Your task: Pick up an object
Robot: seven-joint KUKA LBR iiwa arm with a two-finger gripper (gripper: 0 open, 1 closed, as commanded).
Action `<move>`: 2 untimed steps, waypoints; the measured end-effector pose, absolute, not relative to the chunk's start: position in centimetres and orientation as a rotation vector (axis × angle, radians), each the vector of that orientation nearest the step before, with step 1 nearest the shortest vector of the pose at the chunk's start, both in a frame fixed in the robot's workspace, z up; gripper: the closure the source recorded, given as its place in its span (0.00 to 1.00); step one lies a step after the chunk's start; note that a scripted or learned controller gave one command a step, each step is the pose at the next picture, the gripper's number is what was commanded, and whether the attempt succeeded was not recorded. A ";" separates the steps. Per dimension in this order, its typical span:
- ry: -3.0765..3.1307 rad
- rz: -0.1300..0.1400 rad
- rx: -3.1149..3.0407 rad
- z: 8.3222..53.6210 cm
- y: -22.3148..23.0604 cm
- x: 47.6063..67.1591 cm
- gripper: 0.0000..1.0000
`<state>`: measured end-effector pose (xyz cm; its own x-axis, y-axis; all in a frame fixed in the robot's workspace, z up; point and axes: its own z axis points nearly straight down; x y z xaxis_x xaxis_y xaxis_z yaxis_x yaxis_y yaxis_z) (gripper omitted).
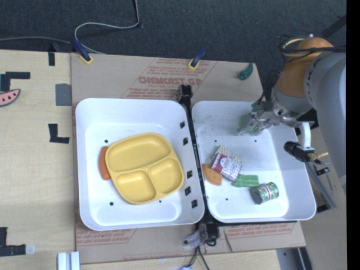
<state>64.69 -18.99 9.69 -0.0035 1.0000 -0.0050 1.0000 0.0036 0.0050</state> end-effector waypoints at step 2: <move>2.224 -0.001 2.220 20.9 -7.9 57.5 1.00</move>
<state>57.50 -7.89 20.94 -0.0015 1.0000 -0.0001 1.0000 0.0015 -0.0011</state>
